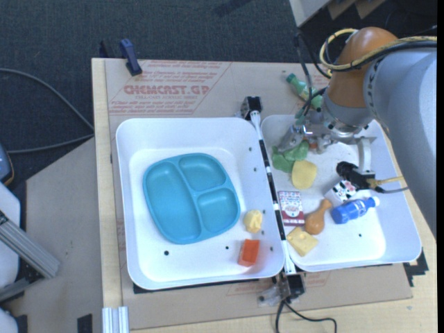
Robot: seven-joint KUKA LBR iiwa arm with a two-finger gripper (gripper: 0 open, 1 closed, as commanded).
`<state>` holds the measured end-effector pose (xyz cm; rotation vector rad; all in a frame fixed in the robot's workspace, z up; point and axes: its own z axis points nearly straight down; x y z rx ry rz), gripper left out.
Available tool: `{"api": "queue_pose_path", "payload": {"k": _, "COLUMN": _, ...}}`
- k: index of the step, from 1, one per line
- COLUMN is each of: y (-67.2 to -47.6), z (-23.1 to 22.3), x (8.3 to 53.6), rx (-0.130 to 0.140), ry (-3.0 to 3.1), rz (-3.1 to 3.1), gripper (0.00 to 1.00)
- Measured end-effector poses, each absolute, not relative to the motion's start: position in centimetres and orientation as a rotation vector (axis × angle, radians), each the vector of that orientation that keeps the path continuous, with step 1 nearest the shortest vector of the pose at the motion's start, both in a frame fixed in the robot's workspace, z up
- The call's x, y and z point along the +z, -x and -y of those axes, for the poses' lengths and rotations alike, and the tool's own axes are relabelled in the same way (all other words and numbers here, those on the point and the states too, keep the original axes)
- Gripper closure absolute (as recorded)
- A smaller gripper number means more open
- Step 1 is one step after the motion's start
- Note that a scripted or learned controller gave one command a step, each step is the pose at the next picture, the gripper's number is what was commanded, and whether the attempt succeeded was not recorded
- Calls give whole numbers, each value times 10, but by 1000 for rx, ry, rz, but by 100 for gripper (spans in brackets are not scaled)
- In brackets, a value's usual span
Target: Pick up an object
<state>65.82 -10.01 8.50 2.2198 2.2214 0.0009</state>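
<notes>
A dark carpeted floor surrounded the bench, whose brown printed board carried two shallow white bins side by side. The left bin held a blue divided plate, with a small yellow lump just beside its near right corner and an orange block nearer the front wall. The arm came in from the right, and its gripper hung over the far left corner of the right bin; whether it was open or closed could not be told, and nothing could be seen held in it. Directly below it lay a green piece, touching a pale yellow round piece. Further forward in the same bin lay a red and white card against the left wall, an orange-brown pear-shaped toy, a yellow wedge and a blue bottle. A blue clamp sat at the board's far left corner.
</notes>
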Motion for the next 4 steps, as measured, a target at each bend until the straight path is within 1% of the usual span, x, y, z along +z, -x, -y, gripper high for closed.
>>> {"api": "queue_pose_path", "payload": {"k": 1, "y": -658, "z": 100, "x": 95, "rx": -1, "ry": -2220, "rz": -2222, "gripper": 100}}
{"api": "queue_pose_path", "payload": {"k": 2, "y": -630, "z": 19, "x": 185, "rx": 4, "ry": -2219, "rz": -2222, "gripper": 100}}
{"api": "queue_pose_path", "payload": {"k": 3, "y": -642, "z": -68, "x": 185, "rx": 3, "ry": -2219, "rz": -2223, "gripper": 100}}
{"api": "queue_pose_path", "payload": {"k": 4, "y": -615, "z": -91, "x": 184, "rx": -3, "ry": -2221, "rz": -2225, "gripper": 100}}
